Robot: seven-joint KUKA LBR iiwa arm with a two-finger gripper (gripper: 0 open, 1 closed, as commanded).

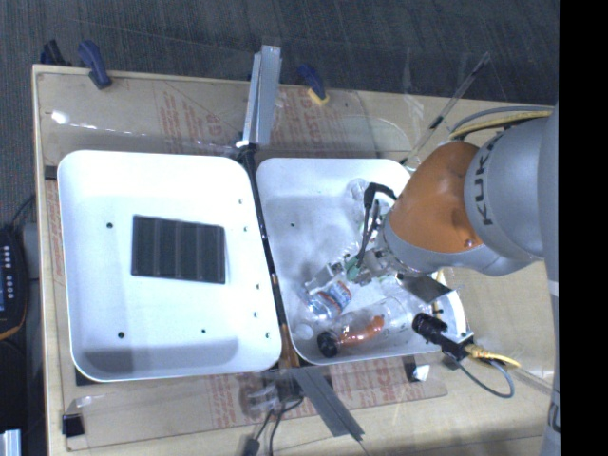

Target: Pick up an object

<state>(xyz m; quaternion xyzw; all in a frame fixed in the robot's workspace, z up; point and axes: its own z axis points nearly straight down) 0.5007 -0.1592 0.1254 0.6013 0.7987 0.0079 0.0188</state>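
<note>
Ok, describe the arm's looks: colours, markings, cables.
The arm is grey and rounded, with black lettering on its shell and a glossy orange band above the wrist. Black cables run along the wrist, and a yellow-tipped cable trails below it.

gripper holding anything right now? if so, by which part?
Cannot be told. The gripper is down in the right bin among the clear bottles, but the arm's wrist covers its tip.

Arm (475,207) reaches over right bin (294,207); clear plastic bottles (356,316) heaped at lower centre. Left bin (95,217) holds a dark panel (179,249).
</note>
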